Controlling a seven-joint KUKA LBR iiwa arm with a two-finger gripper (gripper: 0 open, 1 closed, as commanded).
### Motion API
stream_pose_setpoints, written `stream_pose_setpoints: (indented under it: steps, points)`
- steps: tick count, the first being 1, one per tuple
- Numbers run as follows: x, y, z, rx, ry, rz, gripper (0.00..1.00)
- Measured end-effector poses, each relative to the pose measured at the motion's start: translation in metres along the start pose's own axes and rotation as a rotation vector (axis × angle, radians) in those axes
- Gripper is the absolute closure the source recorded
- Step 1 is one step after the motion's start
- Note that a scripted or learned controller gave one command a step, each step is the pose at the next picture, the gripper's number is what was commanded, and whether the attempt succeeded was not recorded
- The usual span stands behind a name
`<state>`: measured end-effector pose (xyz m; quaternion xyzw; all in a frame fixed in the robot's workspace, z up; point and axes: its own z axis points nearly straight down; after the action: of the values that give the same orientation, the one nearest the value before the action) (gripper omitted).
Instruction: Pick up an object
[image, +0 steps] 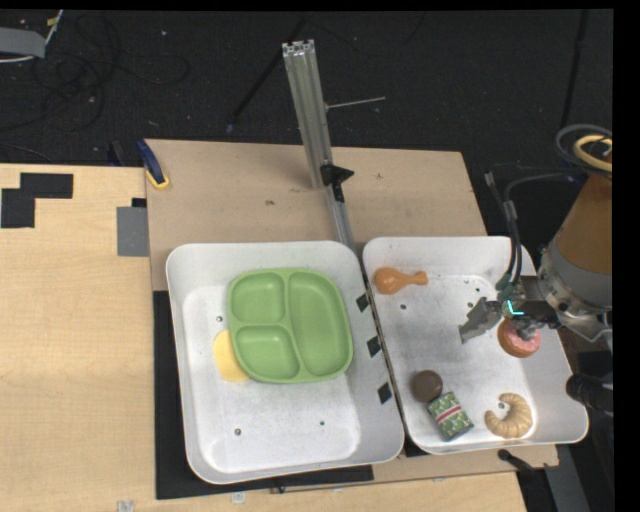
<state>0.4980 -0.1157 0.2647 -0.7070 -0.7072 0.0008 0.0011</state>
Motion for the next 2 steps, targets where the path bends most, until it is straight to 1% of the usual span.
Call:
stream_pose_setpoints:
  steps: [1, 2]
  points:
    - [0.000, 0.000, -0.001, -0.001, 0.000, 0.000, 0.00]
    - [0.003, -0.010, 0.050, 0.005, 0.002, 0.000, 0.00]
